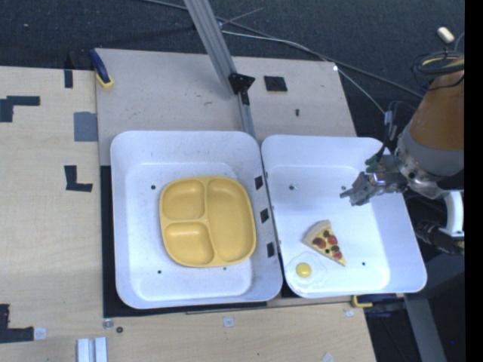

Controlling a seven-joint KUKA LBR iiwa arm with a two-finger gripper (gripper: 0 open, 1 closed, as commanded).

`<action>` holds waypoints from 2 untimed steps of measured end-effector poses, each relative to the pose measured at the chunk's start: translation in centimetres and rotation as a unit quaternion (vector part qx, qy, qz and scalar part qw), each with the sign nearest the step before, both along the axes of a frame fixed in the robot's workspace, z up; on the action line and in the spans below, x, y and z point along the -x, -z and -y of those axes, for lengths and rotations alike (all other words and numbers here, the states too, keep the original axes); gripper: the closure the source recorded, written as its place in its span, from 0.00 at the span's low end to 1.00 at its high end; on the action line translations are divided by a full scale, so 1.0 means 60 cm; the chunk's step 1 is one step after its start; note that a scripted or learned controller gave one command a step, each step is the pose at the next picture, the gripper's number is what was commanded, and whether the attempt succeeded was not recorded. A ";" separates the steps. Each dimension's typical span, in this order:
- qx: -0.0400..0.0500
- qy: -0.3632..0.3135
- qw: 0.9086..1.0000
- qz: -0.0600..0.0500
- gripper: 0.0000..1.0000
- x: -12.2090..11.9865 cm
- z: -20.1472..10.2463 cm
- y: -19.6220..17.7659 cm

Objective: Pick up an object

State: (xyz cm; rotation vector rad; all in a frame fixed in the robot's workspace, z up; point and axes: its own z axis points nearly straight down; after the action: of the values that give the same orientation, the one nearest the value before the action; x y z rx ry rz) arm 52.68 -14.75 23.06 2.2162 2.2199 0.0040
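On the light wooden tabletop (45,202), two shallow white plastic bins sit side by side, their inner walls touching. The left white bin (136,225) holds a yellow plastic plate with three compartments (207,221), lying flat near the bin's middle. The right white bin (392,262) holds two small things toward its near edge: a toy pizza slice with tan crust and red toppings (326,241), lying flat with its point aimed toward the near right, and, just to its near left, a white toy fried egg with a round yellow yolk (304,271) resting close to the bin's front corner; the two lie near each other but apart. Above the far right part of this bin hangs the dark two-finger gripper (360,192), reaching in from the right on the grey arm with its orange band (441,123). The gripper sits apart from the pizza slice, up and to its right, with nothing between its fingers; whether they are spread or closed cannot be told.
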 end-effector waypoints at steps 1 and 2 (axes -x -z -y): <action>-0.001 0.000 1.000 -0.002 1.00 -0.001 0.000 -0.017; -0.002 -0.003 1.000 -0.004 1.00 0.017 -0.097 -0.024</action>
State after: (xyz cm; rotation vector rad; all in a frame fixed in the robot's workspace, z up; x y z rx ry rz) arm 51.64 -8.90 24.50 2.2160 2.2309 0.0002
